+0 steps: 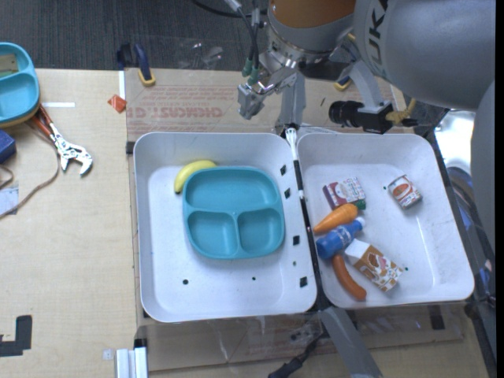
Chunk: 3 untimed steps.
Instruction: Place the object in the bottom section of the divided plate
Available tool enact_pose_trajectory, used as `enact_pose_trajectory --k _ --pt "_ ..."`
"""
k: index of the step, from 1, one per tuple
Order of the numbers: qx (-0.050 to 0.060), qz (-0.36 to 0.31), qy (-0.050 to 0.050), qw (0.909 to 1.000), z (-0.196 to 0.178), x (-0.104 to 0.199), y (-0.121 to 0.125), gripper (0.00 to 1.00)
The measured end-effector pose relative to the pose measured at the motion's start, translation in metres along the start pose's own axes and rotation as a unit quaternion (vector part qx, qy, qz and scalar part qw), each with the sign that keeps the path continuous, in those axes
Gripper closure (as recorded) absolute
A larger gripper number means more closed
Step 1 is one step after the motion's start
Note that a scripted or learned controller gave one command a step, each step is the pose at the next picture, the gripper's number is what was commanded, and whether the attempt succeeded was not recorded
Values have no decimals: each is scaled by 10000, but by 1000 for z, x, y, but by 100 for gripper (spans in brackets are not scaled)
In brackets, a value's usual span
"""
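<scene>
Camera view, and the arm (409,30) sits high at the back of the counter (71,274), its end effector (256,93) hanging above the far rim where the two white bins meet. How far it is open I cannot tell from this angle, and nothing shows between its tips, so call it empty-handed.

The divided plate (234,211), teal with three sections, lies in the left bin (157,290). A banana (191,173) rests just beside its upper left rim, touching or nearly so. Over in the right bin (449,266) there is a cluster: a carrot (339,216), a blue bottle (339,239), a small carton (376,266), a red-and-white packet (345,190), a little can (404,191) off on its own, and an orange sausage-shaped piece (349,280).

Which one is the object? The task does not say, and that is the first hazard. The right-bin items lie touching one another, so a descent on the carrot could easily nudge the bottle or catch two things at once. The banana hugs the plate rim, and a closing finger might strike the plate and shove it instead.

Every candidate lies well apart from the end effector, lower in the frame: the banana down and to the left, the cluster down and to the right. The plate's two small sections face the near edge, and landing in the wrong one looks like a real risk.
</scene>
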State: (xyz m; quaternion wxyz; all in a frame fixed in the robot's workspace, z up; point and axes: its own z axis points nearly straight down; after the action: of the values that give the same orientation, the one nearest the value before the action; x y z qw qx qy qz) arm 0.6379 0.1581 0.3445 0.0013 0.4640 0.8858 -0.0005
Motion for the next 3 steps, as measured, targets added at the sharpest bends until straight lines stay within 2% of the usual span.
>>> enact_pose_trajectory --k 1,2,3 --pt "4 -2278 14 9737 52 41 -36 100" --pt "16 606 8 9982 116 6 -19 100" --pt "13 160 7 9999 140 -66 -48 100"
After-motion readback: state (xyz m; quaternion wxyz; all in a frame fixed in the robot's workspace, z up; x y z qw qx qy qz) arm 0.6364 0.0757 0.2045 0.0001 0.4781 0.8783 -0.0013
